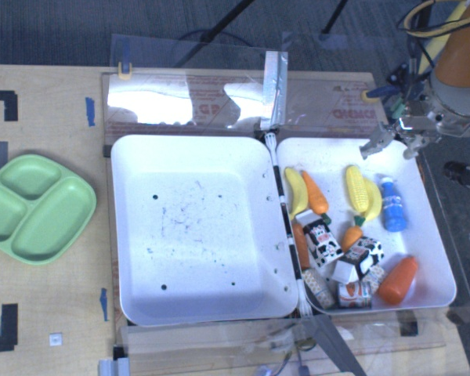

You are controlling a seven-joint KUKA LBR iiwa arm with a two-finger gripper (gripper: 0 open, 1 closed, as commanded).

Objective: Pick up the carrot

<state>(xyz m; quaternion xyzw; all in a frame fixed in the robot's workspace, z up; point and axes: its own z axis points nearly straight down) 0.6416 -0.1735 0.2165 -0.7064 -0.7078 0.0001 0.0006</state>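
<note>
The arm (454,69) hangs at the upper right, its jaws (392,141) poised over the far corner of the right bin (442,284); whether they're spread or pressed together, cannot tell. Nothing sits between them. The carrot (314,193) lies in that bin's left part, just beside a banana (295,191). Near them: a corn cob (362,191), a blue bottle (392,204), a cow-patterned toy (323,243). Red lettering on the clear sheet (348,104) behind is too blurred to read. The left bin (196,225) shows faint scuffs. A green divided plate (37,207) rests on the pale wooden table (43,92).
</note>
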